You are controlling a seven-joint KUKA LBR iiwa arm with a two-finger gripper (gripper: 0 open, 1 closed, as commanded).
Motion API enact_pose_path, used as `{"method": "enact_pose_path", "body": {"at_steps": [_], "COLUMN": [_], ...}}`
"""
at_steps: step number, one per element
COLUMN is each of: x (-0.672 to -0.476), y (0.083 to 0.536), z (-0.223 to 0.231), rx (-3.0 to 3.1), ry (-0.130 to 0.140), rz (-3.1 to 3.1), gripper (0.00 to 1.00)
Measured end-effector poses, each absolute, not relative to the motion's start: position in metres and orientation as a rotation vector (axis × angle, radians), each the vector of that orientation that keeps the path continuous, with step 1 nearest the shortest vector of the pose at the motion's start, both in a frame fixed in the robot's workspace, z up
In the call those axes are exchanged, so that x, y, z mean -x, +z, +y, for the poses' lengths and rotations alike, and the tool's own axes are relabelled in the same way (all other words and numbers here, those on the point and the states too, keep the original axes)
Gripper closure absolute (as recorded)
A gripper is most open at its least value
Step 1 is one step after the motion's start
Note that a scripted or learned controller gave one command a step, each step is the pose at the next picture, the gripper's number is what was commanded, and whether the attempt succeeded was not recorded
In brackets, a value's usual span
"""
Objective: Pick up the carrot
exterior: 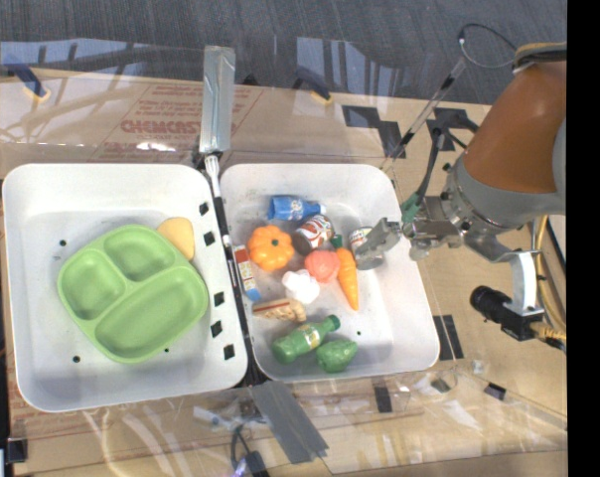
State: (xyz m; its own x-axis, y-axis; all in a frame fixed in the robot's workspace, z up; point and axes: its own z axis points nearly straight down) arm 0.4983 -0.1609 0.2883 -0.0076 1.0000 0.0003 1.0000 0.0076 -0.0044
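Approach step, nothing grasped. Carrot [348, 277] is lying near centre of frame in the right bin [409, 316], tip pointing down, just beside a pink toy [322, 264]. Pincer [374, 245] is hovering at the carrot's upper right; its spread: cannot tell. Next: centring over the carrot, then descending.
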Motion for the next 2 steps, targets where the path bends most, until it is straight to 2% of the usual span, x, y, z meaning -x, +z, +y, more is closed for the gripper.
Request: {"method": "enact_pose_path", "body": {"at_steps": [1,2], "x": [-0.583,-0.588], "y": [0.221,0.116], "z": [-0.171,-0.201], "rx": [2.108,2.007], "ry": [0.006,-0.028], "rz": [-2.323,-2.438], "gripper": [0.00,0.00]}}
